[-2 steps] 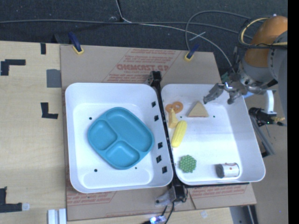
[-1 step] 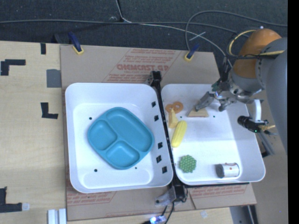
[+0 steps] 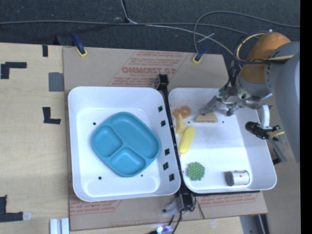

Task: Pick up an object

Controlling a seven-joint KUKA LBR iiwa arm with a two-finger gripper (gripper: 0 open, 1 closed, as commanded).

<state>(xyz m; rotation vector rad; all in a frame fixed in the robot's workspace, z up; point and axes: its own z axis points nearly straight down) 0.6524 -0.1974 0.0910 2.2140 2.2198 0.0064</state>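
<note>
Tan and wedge-shaped, the sandwich slice is lying flat near the back of the right bin, a pale brown piece with a lighter edge, pointing toward the bin's middle wall. Grey metal, the gripper is reaching in from the right and hanging directly over the slice's back edge; whether its jaws are parted or closed cannot be told from this angle, and nothing is visibly caught between them. Left of the slice, an orange pretzel-shaped piece is sitting against the dividing wall, and just in front of it a yellow corn cob is lying lengthwise, slightly tilted. A green, bumpy round object is resting near the front of the same bin, and a small silver can is lying on its side in the front right corner, well apart from the slice. Beside it, the left bin is holding a blue compartment tray, turned at an angle on the bin floor. Both bins are sitting on a cardboard sheet spread over the wooden desk.
</note>
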